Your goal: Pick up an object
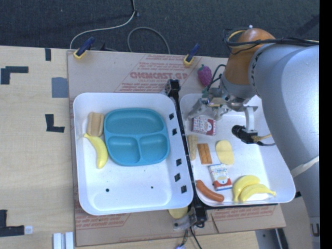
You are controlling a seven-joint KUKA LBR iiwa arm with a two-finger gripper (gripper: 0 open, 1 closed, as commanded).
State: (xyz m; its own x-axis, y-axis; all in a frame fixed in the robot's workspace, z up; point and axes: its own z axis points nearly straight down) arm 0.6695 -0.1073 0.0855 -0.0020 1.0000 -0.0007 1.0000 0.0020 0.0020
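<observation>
My gripper (210, 109) hangs over the far end of the right bin (275, 162), its fingers spread open just above a red and white carton (203, 125). Nothing sits between the fingers. Nearer in that bin lie a pale yellow oval piece (224, 152), an orange cracker (204, 153), a pale stick (192, 146), a small red and blue carton (220, 176), a hot dog (209, 191) and a bunch of bananas (251, 187).
The left bin (124, 198) holds a blue divided tray (137, 137), a banana (98, 149) and a slice of toast (95, 123). Purple grapes (205, 75) lie on the board behind the right bin. The arm's grey body (290, 97) covers the right side.
</observation>
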